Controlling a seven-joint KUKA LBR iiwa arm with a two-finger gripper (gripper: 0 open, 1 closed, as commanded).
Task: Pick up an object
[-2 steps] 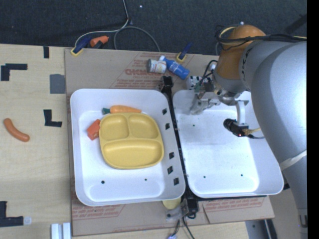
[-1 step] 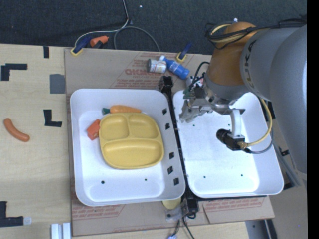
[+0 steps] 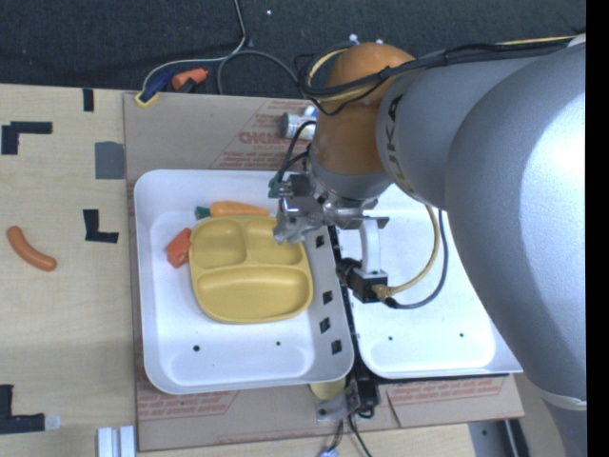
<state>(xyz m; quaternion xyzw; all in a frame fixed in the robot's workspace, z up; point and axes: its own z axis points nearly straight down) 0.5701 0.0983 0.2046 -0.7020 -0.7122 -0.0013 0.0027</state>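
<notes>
Overhead slanted view of a light wooden counter (image 3: 57,188) carrying two shallow white bins side by side on a sheet of brown cardboard (image 3: 205,136). In the left bin (image 3: 166,350) lies a yellow divided plate (image 3: 249,269) with three compartments, sitting toward the bin's upper right. Along the plate's top edge lies an orange toy carrot (image 3: 238,208) with a green tip at its left end, and a smaller orange-red piece (image 3: 178,247) rests against the plate's left side. The right bin (image 3: 428,350) is largely covered by the arm (image 3: 495,179), a big grey shape (with an orange band above the wrist) reaching in from the right. Its gripper (image 3: 300,219) hangs over the upper right corner of the left bin, just beside the plate's top right corner and near the carrot's right end. Whether the fingers are parted or closed cannot be told from this angle, and nothing can be seen held between them. Cables loop around the wrist and trail down over the wall between the bins. Out on the counter, well apart from the bins at far left, lies an orange sausage-shaped toy (image 3: 30,248).
</notes>
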